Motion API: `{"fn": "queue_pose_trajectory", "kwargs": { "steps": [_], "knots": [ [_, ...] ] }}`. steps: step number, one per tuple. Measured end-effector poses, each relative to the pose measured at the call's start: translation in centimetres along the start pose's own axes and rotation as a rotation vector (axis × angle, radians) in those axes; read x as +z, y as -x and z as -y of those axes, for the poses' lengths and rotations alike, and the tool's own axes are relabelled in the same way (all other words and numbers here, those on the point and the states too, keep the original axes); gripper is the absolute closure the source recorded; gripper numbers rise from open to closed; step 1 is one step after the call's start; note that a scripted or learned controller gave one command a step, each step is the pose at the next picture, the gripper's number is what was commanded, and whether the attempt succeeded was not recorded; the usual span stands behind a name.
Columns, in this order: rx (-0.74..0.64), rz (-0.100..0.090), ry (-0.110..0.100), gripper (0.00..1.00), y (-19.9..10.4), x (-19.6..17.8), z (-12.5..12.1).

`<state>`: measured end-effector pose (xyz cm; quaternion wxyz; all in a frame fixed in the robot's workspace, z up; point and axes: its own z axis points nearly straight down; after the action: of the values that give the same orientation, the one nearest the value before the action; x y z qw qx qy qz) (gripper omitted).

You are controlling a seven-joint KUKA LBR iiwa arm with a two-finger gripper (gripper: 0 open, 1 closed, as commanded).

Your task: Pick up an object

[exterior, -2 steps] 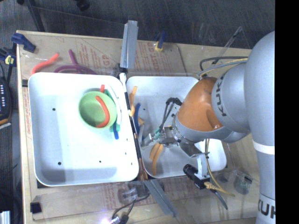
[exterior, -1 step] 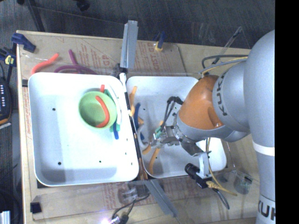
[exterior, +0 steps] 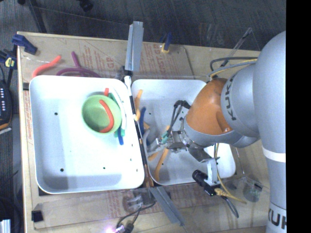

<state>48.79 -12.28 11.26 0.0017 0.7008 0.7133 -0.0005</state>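
Green bowl (exterior: 99, 114) with orange strip, left bin

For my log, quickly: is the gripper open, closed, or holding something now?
Gripper: low in the right bin; cannot be told.

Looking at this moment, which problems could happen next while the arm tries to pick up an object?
The gripper sits low by the right bin's left wall, among thin orange sticks; it might scrape the wall or catch several sticks at once. The green bowl lies in the left bin, so this try likely misses it.
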Motion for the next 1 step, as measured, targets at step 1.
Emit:
{"fn": "queue_pose_trajectory", "kwargs": {
  "steps": [1],
  "knots": [
    [-0.007,0.001,-0.002,1.00,-0.01,-0.92,-0.03]
  ]
}}
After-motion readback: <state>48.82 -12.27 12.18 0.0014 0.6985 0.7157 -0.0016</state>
